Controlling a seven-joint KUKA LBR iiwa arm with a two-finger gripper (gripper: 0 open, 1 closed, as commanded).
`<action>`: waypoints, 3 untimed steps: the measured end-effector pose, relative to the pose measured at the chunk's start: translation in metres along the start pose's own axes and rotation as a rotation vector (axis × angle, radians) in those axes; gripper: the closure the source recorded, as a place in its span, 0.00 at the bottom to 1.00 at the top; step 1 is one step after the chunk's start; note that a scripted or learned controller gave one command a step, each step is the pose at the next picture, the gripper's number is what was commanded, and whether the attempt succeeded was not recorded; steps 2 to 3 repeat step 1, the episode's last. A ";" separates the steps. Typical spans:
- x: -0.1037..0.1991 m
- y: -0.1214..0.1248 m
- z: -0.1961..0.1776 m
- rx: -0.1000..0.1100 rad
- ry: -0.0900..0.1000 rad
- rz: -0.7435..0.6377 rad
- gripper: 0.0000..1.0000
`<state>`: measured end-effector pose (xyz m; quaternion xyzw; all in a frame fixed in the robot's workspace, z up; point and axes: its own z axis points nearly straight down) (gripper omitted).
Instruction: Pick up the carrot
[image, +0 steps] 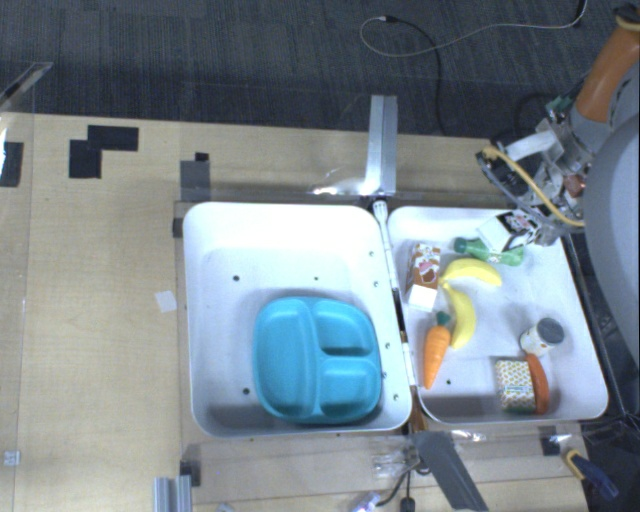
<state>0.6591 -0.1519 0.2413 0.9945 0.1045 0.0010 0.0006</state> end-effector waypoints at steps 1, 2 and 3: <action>-0.022 0.002 -0.004 0.001 -0.001 0.001 1.00; -0.022 0.002 -0.004 0.001 -0.001 0.001 1.00; -0.022 0.002 -0.004 0.001 -0.001 0.001 1.00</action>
